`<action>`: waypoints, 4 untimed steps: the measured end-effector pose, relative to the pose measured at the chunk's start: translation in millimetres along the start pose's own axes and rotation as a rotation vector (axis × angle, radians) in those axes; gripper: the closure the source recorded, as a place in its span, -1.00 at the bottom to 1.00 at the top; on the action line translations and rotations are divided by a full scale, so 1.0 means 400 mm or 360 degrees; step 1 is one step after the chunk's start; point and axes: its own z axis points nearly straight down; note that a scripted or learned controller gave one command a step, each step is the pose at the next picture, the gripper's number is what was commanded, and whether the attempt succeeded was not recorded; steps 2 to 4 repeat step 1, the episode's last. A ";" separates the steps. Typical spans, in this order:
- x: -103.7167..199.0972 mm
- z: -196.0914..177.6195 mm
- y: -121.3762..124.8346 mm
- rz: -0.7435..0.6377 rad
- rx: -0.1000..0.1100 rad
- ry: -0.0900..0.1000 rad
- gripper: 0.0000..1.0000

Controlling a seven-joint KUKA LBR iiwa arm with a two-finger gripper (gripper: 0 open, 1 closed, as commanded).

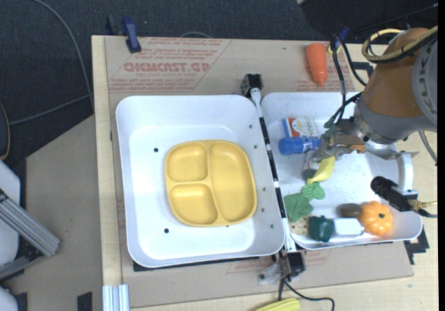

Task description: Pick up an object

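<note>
Two shallow white plastic bins side by side on a cardboard-covered bench: left bin (139,163) bearing a yellow three-compartment plastic plate (208,183), right bin (295,102) crowded with small toys. Grey arm with orange band (396,87) reaching in from the right, bent down over the right bin. Gripper (325,158) low among the toys, just above a yellow banana-like piece (322,172); whether touching or merely close, impossible to tell. Finger state unreadable from this slant. Nearby: blue bottle-shaped toy (297,145) just left of the gripper, green leafy toy (303,200) below, small orange pumpkin (377,219) near the front right corner. Outside the bins, an orange carrot-shaped toy (316,62) on the cardboard. Judging by the layout, approach apparently done; nothing visibly lifted, so grasp and raise still to come.
</note>
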 end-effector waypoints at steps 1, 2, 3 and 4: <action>0.149 -0.118 0.013 0.0000 0.0001 0.0001 1.00; 0.149 -0.118 0.013 0.0000 0.0001 0.0001 1.00; 0.149 -0.118 0.013 0.0000 0.0001 0.0001 1.00; 0.149 -0.118 0.013 0.0000 0.0001 0.0001 1.00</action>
